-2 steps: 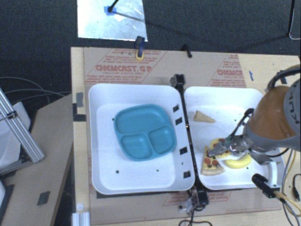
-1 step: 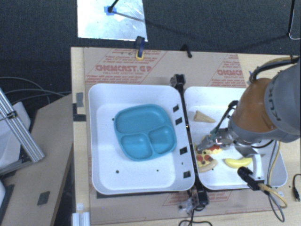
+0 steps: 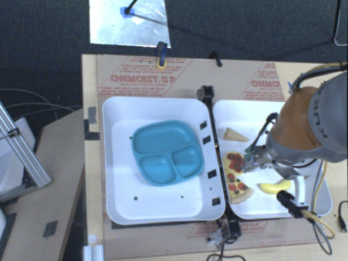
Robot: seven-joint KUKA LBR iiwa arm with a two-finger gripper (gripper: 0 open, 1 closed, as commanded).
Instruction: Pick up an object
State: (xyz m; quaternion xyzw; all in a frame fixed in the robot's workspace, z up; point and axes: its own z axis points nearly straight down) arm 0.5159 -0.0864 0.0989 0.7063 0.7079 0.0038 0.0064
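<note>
My gripper hangs low in the right bin, reaching in from the right. Its tip sits right beside a pizza slice with red toppings. A second pizza slice lies just below it near the bin's front. A tan wedge rests above the gripper. A yellow banana lies to the lower right, partly under the arm. Nothing shows between the fingers.
The left bin holds a blue divided plate in its middle. A black divider with clips runs between the bins. The grey and orange arm covers the right bin's right part.
</note>
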